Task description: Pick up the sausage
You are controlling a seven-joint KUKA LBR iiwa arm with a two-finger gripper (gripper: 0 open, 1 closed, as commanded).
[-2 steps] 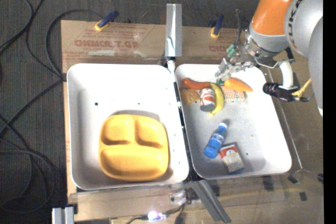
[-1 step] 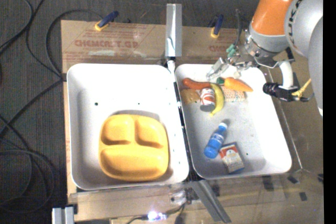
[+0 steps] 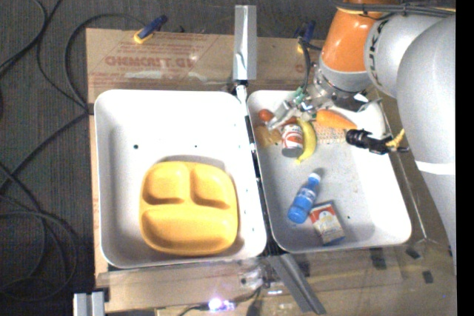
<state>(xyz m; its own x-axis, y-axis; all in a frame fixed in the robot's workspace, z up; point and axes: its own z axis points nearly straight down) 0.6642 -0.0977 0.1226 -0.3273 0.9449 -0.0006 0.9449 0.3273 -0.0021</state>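
Note:
The sausage (image 3: 269,135) looks like a short brown piece lying by the left wall of the right bin (image 3: 370,233), at its far end. A small red-orange round item (image 3: 264,115) sits just behind it. My gripper (image 3: 290,112) hangs low over the bin's far end, just right of and behind the sausage, above a red-and-white can (image 3: 292,138). Nothing shows as lifted.
A banana (image 3: 307,142) and an orange carrot (image 3: 337,117) lie beside the can. A blue bottle (image 3: 303,198) and a small carton (image 3: 326,223) lie nearer the front. The left bin (image 3: 118,122) holds a yellow divided plate (image 3: 189,208). The arm (image 3: 415,70) covers the right bin's far right corner.

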